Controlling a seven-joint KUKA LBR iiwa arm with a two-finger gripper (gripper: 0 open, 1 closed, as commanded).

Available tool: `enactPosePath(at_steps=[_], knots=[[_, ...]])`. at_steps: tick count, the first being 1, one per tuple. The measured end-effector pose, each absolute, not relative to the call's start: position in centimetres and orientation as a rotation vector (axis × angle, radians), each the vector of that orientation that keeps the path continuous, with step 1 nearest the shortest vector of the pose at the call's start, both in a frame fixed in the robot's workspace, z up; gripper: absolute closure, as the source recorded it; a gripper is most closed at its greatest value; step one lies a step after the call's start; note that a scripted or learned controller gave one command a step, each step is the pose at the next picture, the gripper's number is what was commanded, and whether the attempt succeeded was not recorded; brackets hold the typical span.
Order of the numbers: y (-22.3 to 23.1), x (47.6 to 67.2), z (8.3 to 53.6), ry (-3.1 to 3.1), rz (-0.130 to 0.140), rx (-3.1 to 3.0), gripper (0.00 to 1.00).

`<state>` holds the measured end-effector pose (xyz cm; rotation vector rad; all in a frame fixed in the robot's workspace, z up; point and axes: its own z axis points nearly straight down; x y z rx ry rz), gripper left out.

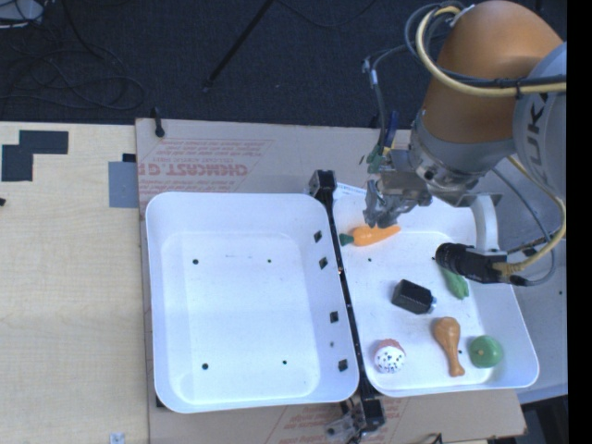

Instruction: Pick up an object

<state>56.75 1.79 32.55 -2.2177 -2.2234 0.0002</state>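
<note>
An orange toy carrot (374, 236) with a green tip lies near the upper left corner of the right-hand bin (518, 363), just right of centre in the frame. The gripper (380, 213) hangs directly above it, its dark fingers pointing down toward the carrot's middle. Whether they are open, closed or touching the carrot cannot be told, because they blur together from this angle. Above the gripper, the arm's large orange band (490, 40) fills the upper right of the frame.

Lower in the same bin lie a small black block (413, 296), a tan drumstick (449, 342), a green ball (485, 351), a white ball with red spots (389, 356), and a green piece (455, 283) beside a black cable fitting (472, 264).

The left-hand bin (176, 248) sits left of centre, touching the right one along a black clip strip (335, 276).
</note>
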Motion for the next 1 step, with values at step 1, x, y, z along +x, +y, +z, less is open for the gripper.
enactPosePath(at_steps=[1], knots=[[-3.83,53.25,25.79,-2.210,0.012,-2.223,1.00]])
